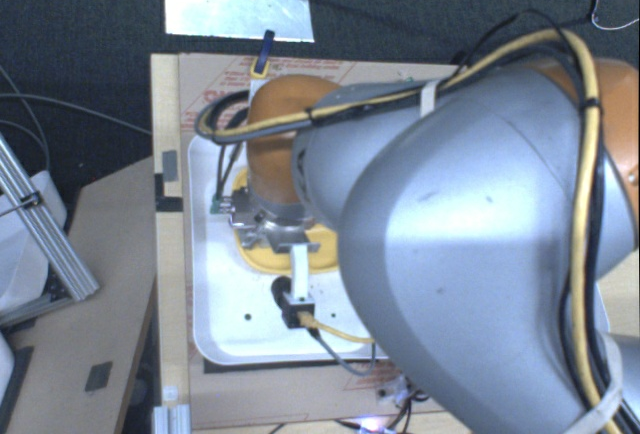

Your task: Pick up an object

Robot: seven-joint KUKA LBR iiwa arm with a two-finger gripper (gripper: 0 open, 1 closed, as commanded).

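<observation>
- One gripper [272, 222] sits low at centre-left of frame, down in the white bin [215, 327]; open or closed, cannot tell, the wrist hides it.
- Yellow object [262, 257] lies on the bin floor directly under the gripper; contact unclear.
- Progress: looks like the reach/grasp stage. Nothing seen lifted, so the pick-up is not yet done.
- Arm [480, 222] comes in from the right, orange band [275, 137] above the wrist, wrist pointing steeply down into the bin.
</observation>
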